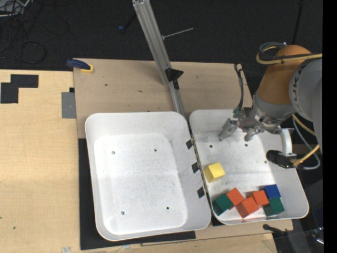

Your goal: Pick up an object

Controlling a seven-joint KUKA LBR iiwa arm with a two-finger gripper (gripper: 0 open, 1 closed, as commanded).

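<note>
Spread apart and gripping nothing, the two-finger gripper (238, 130) hangs over the far part of the right shallow white bin (295, 186). Along this bin's near edge cluster small cubes: dark green (222, 203), orange (235, 196), red-orange (247, 207), orange (260, 197), blue (271, 191) and green (274, 207). Farther back, a yellow cube (215, 171) sits by the left edge.

Yellow cube (215, 171) alone, right bin's left side.
</note>
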